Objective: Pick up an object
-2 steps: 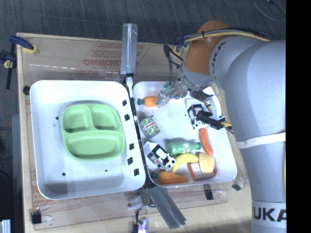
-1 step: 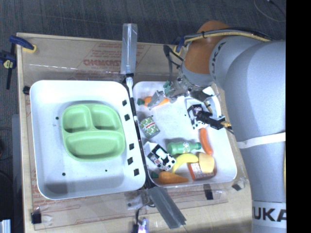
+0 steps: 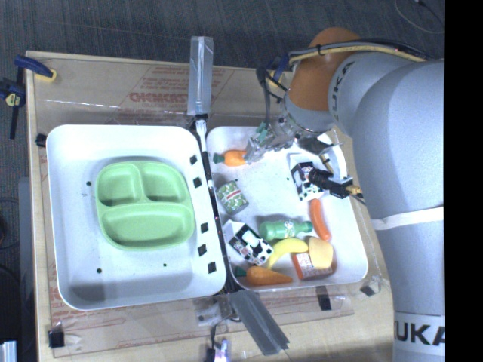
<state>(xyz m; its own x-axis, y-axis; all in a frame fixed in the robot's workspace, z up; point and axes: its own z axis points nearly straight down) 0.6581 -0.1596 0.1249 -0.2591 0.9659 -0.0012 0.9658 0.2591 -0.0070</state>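
Clutter fills the right bin (image 3: 349, 202), so the gripper (image 3: 260, 143) hangs at its far edge just beside a small carrot (image 3: 235, 157), its likeliest pick; grip state unclear.

overhead slanted view, both bins (image 3: 60, 202)

Grey arm (image 3: 392, 149) was cut off by right and bottom edges, covering the right white bin's (image 3: 355, 266) far rim. Hand (image 3: 260, 145) too blurred and small to read. Orange carrot-shaped toy (image 3: 268, 277) was partly under the yellow banana (image 3: 283, 251). Label on small green-white packet (image 3: 232, 195) illegible.
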